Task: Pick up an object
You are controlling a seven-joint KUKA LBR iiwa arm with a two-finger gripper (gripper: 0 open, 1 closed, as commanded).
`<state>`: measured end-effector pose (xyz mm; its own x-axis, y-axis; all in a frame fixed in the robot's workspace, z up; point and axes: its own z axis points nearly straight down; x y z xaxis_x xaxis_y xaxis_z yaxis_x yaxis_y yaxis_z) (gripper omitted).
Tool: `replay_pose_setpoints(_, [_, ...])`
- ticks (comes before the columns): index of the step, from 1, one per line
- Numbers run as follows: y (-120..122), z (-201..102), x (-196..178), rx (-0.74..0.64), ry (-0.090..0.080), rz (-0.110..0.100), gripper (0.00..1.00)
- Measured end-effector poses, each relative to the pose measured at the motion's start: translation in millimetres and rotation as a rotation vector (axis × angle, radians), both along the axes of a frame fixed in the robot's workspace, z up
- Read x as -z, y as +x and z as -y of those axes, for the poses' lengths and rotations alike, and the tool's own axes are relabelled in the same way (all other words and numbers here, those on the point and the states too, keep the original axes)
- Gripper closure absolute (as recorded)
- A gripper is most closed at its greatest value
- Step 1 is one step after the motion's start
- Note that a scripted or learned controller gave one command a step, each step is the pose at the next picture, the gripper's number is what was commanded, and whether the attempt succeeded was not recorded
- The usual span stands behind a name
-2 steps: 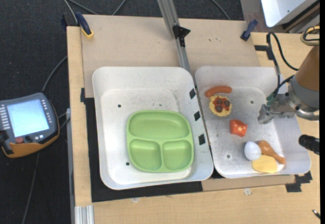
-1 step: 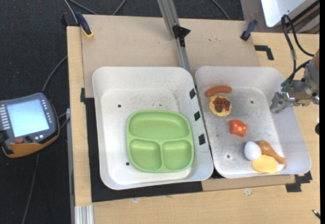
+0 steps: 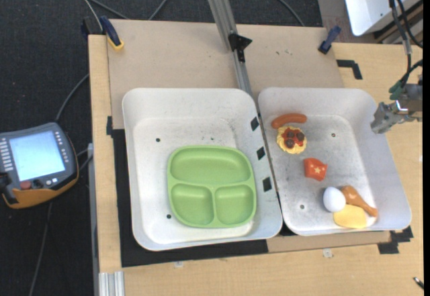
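At the right edge of the frame the tool [image 3: 388,117] hangs over the outer rim of the right-hand bin [image 3: 336,105], grey and small from here; I cannot tell how it is set, and nothing shows in its grasp. The things to be picked lie in that bin. A sausage [image 3: 289,120] sits near its upper left, with a small tart topped with berries [image 3: 292,139] just below it. A red block [image 3: 315,168] lies lower, toward the middle. In the lower right corner a white egg [image 3: 333,199], a drumstick [image 3: 358,200] and a yellow piece [image 3: 351,219] crowd together. The left-hand bin [image 3: 144,154] holds a green divided plate [image 3: 211,186]. Left of the desk [image 3: 168,53], a pendant with a lit screen [image 3: 35,163] rests on the dark floor.
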<state>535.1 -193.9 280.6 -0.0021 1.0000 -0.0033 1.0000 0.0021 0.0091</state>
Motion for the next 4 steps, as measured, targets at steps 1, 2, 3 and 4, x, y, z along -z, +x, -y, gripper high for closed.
replay_pose_setpoints(1, [5, -63, 10, -0.005, 0.007, -0.01, 1.0])
replay_pose_setpoints(2, [19, -117, 8, -0.005, 0.005, -0.008, 1.0])
replay_pose_setpoints(3, [24, -166, 9, -0.004, 0.005, -0.008, 1.0])
replay_pose_setpoints(4, [34, -224, 13, -0.005, 0.005, -0.008, 1.0])
